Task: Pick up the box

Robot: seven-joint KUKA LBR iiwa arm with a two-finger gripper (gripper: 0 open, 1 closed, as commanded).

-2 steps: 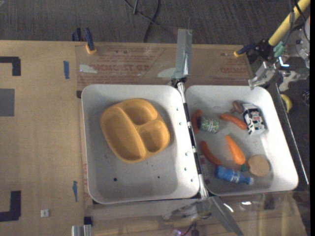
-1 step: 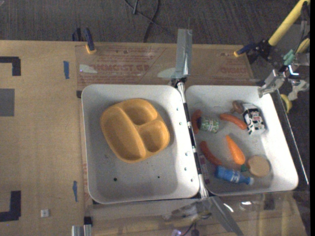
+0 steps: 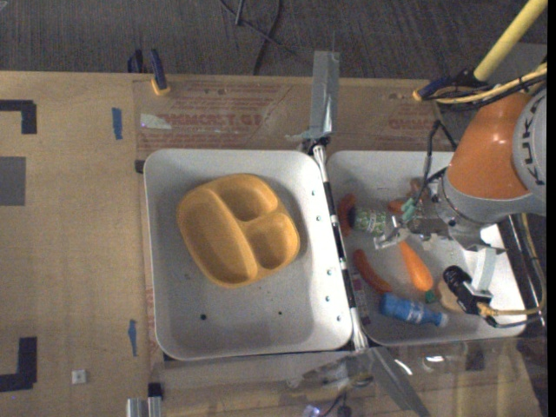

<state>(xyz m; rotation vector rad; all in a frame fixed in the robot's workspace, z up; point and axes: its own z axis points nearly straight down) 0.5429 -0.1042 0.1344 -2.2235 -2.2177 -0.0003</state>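
Rt bin [image 3: 382, 176]: gripper [image 3: 401, 230] amid carrot [image 3: 417, 268], blue bottle [image 3: 413, 310], red chili [image 3: 372, 273]

Claw [image 3: 401, 229] over right bin [image 3: 379, 165]

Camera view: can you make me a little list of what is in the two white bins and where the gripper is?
left white bin: yellow three-part plastic plate
right white bin: orange carrot-shaped toy, blue plastic bottle, small green-labelled bottle, long red pepper-shaped toy
gripper: over the right white bin, beside the small green-labelled bottle
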